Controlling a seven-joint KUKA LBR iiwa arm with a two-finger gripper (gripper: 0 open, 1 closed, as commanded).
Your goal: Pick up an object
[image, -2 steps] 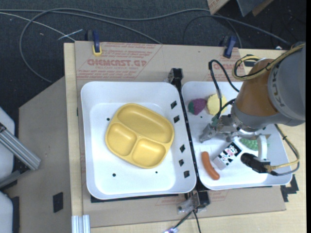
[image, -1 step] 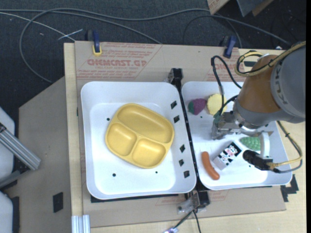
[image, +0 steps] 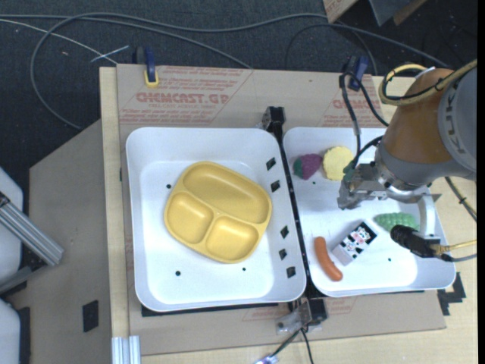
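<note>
**Robot arm lowered into the right bin among small toy items**

Seen from above at a slant, a brown board covers the surface (image: 204, 89) and carries red printed lettering; "CHEMCAST" can be read near the top left, with more red print to the right that is too small to read. A blue clamp (image: 150, 64) grips the board's far edge at the left, and a second blue clamp (image: 356, 68) sits at the far edge to the right.

Two shallow white bins lie side by side on the board. The left bin (image: 144, 226) holds a yellow divided plate (image: 218, 211) with three compartments, lying flat near the middle.

The right bin (image: 379, 275) holds several small things. A purple toy (image: 307, 166) and a yellow toy (image: 336, 162) lie touching each other near the far edge. An orange sausage-shaped toy (image: 327, 258) lies near the front left. Just beside it, to the right, is a small black-and-white box (image: 355, 243), tilted; its markings cannot be read. A green item (image: 395, 221) lies to the right, partly covered by the arm.

The grey arm (image: 424, 127) with its orange band reaches in from the right. Its gripper (image: 355, 196) hangs over the bin floor between the yellow toy and the black-and-white box. Whether it is released or clenched cannot be told, and nothing is visibly held.

Cables loop across the dark floor beyond the board.
</note>
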